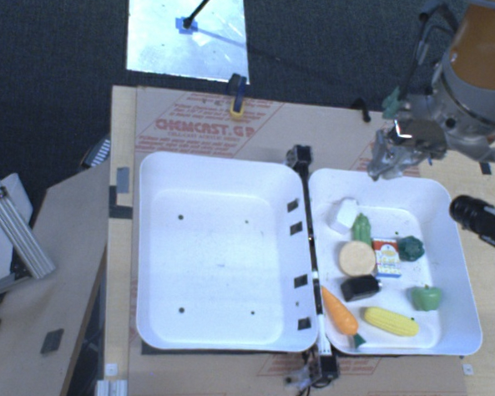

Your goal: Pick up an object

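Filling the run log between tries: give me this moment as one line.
arm: above right bin's far edge | gripper: nothing seen held | right bin: carrot, corn, green pepper, other items | pick: not yet done

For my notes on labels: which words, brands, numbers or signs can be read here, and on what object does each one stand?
"CHEMCAST GP": red print on the protective sheet behind the bins, only roughly legible.
Smaller red lines around it: too blurred to read.
Small red-and-white box in the right bin: print too small to read.

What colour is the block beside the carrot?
Black; the block shows best in the camera view, touching the carrot.
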Controlling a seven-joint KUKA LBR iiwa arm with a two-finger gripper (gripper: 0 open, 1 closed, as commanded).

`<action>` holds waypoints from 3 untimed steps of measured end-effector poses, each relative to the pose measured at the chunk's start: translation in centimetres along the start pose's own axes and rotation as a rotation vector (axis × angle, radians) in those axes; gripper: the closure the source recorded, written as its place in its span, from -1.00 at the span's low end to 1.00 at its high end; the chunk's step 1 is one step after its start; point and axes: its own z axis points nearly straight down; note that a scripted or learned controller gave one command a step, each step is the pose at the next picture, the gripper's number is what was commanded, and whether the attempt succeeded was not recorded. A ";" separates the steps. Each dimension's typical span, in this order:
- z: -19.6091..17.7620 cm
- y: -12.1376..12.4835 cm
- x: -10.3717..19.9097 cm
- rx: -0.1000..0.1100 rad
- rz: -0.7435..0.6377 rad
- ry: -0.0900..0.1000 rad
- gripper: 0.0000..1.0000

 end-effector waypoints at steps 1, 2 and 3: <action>16.2 -0.4 5.0 0.013 -0.001 0.000 1.00; 12.8 -0.4 12.4 0.002 -0.005 0.002 1.00; 8.0 -1.1 16.1 0.001 -0.001 0.003 1.00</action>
